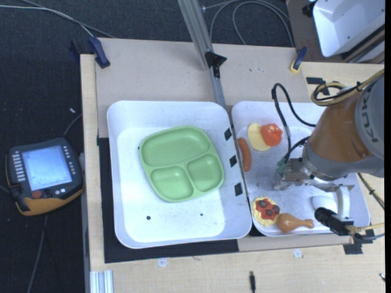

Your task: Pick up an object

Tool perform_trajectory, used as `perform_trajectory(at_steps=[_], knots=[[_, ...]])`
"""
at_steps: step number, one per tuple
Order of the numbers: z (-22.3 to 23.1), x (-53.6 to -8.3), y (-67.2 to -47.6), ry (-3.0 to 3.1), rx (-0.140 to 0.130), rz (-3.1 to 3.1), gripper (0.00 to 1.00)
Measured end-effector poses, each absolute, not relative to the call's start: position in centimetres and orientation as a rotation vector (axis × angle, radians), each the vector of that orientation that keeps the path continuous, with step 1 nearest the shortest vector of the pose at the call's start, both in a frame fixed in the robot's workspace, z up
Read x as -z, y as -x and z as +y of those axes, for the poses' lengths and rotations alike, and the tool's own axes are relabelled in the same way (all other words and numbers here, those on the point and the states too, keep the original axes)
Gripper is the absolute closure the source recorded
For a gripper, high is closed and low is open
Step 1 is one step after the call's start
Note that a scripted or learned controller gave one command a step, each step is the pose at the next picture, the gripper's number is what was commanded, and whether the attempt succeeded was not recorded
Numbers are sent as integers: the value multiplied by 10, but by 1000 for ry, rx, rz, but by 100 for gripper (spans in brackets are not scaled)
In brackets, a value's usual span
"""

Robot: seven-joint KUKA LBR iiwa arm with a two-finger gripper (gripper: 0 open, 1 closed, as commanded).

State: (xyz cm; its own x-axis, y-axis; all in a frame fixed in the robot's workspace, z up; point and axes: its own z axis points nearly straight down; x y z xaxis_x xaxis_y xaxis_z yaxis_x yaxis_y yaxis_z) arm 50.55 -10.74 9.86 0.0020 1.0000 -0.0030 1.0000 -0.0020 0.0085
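The nearest candidates for a pick are in the right bin, lower right of the frame: a small pizza toy and a drumstick lie together at the bin's lower edge, a red sausage runs along its left wall, and a yellow-and-red toy sits higher up. My gripper hangs low over the bare floor between them, nothing held; whether it is wide or narrow I cannot tell from this angle. If I were steering, I would go for the sausage or the drumstick, align the jaws across the narrow body, and come straight down, keeping off the bin wall. The left bin holds a green divided plate, a poor, flat target.
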Motion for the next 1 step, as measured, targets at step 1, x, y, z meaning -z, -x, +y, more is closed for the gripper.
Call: perform_trajectory(at_steps=[1], knots=[[-112, -154, -516, -2217, -5, 2219, 100]])
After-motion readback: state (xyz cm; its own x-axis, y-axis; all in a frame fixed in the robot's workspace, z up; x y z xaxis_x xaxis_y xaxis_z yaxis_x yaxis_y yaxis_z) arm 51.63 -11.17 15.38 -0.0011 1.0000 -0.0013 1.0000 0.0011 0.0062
